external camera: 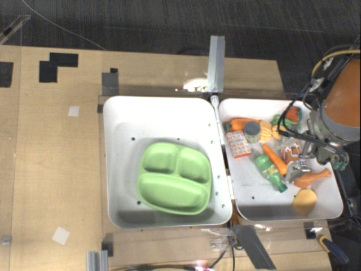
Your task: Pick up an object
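Grey arm [333, 126] w/ orange band, black cables, metal tool [300, 168].

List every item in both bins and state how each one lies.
Green tray: flat, right way up, left bin.
Carrot: lying slantwise, right bin.
Green bottle: on its side beside the carrot.
Card: lying flat.
Yellow lump: resting in the near corner.
Gripper: low over the right bin.

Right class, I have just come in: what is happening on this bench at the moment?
A grey robot arm with an orange band reaches in from the right over the right bin, which holds a jumble of toy food. Its hand hangs low among them, near an orange carrot and a green bottle. Nothing is visibly held. The left bin holds a green divided tray.
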{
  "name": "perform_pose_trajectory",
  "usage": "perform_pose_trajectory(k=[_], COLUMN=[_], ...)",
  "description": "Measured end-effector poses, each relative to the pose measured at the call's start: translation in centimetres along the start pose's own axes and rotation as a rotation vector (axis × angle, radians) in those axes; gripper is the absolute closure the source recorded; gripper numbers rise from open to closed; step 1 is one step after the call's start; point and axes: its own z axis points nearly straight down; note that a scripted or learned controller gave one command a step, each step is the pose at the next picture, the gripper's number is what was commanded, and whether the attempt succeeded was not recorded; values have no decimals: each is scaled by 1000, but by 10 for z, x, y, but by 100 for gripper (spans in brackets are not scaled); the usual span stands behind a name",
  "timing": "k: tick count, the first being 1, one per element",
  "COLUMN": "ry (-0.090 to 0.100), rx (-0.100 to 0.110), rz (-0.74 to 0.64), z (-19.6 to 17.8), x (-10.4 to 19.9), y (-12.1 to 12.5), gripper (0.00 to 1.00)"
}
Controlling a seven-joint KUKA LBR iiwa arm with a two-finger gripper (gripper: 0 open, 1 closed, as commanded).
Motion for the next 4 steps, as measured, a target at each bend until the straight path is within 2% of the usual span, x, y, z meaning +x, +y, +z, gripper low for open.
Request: perform_pose_trajectory(k=[1,2,3,4], ry=[-2,-9,-26,-11], rx=[1,4,6,-1], rz=[17,-65,-72,-145], z=[123,128,114,27], x=[-38,-33,-38,-65], y=[-4,9,11,59], gripper=[0,0,100,100])
